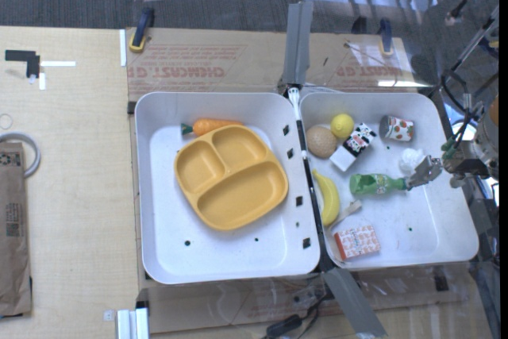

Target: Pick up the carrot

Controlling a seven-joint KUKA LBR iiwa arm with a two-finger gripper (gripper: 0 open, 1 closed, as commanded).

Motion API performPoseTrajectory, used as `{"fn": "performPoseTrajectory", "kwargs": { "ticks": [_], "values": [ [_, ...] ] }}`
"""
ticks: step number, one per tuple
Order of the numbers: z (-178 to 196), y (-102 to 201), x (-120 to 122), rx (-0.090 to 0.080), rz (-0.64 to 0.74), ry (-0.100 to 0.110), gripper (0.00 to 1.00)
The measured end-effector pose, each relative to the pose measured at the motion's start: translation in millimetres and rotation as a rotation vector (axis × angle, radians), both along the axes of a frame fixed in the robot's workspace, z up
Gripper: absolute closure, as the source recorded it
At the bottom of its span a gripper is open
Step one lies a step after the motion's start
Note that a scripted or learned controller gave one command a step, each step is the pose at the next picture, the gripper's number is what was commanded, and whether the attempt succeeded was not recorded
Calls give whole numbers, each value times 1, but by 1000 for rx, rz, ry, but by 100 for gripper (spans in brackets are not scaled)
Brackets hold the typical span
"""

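Counting: two white bins, one carrot [213, 125], one yellow plate [231, 176]; the right bin [444, 246] holds one banana [328, 198], lemon [342, 125], green bottle [378, 185] and small boxes. The carrot is orange with a green stem end, lying against the plate's far rim in the left bin [159, 194]. The tool [429, 170] is well apart, at the right bin's right edge; its opening cannot be told.

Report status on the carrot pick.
Gripper over right bin, beside green bottle. Carrot in left bin, wedged at yellow plate's far edge, untouched.
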State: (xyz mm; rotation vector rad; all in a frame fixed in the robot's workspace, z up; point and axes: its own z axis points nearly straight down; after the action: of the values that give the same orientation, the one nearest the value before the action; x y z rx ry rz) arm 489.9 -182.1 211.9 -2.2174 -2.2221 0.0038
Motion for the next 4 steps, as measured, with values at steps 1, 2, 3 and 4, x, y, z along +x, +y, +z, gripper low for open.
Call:
{"fn": "performPoseTrajectory", "kwargs": {
  "ticks": [1,2,3,4],
  "values": [
    [8,0,0,-1,0,1,100],
    [-61,31,10,-1,-363,2,100],
    [-61,31,11,-1,-364,1,0],
    [-61,31,11,-1,-364,1,0]
  ]
}}
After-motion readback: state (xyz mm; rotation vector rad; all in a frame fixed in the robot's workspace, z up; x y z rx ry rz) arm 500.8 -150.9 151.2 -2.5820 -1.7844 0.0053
